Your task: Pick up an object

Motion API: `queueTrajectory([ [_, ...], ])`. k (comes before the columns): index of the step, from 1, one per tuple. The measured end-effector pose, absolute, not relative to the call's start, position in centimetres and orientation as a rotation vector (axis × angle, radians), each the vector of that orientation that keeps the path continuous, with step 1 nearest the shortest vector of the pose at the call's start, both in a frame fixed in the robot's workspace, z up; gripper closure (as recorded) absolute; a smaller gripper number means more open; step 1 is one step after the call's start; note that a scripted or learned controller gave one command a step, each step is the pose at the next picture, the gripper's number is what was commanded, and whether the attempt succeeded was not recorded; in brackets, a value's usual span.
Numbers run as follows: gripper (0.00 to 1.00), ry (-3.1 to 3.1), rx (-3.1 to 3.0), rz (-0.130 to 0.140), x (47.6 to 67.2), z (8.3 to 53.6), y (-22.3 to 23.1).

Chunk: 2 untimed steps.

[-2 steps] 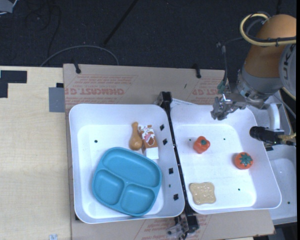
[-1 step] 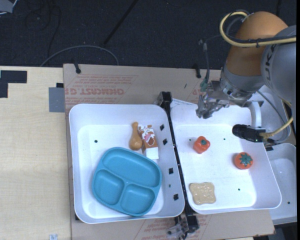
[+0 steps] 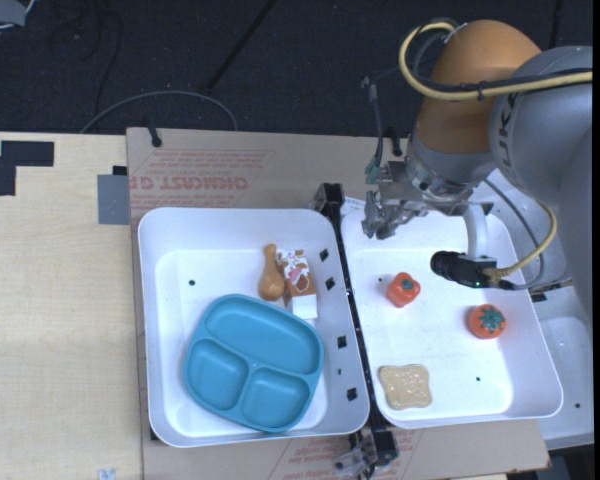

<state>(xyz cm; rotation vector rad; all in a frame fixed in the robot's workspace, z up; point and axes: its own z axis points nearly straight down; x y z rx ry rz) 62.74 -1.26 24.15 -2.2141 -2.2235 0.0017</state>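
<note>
left bin: blue plate; right bin: toast; hand state unclear.

Two white bins sit side by side, holding between them one blue divided plate, one toy chicken drumstick, one small red-and-white item, two tomato-like toys, and one toast slice.
</note>
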Motion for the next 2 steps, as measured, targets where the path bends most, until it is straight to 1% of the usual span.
queueTrajectory([
  [1, 1.00, -2.223, -2.214, 0.004, 62.2, 22.7, 4.2],
  [2, 1.00, -2.226, -2.214, 0.000, 63.2, 23.5, 9.4],
])
